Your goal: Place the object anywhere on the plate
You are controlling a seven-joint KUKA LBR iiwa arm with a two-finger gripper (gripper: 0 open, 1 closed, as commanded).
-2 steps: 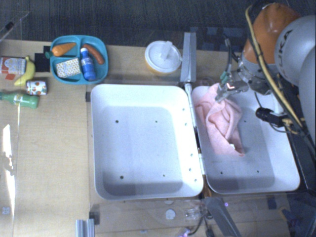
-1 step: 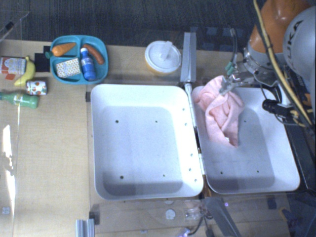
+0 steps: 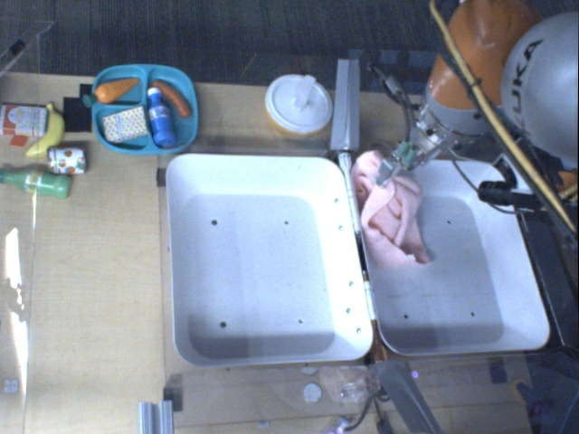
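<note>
Gripper [image 3: 395, 168] at the right bin's [image 3: 470, 333] top-left corner, its fingers closed on a pink cloth [image 3: 391, 220].

Arm [image 3: 507, 52] cut off by the top and right edges. Gripper [image 3: 395, 165] small and blurred against the pink cloth [image 3: 391, 220]; finger spacing and contact with the cloth indeterminate. Carton [image 3: 20, 120] cropped at the left edge, its label illegible. Objects at the bottom edge [image 3: 362, 396] blurred and partly cropped.

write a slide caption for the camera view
KUKA arm's gripper at the pink cloth in the right bin, beside the left bin.
</note>
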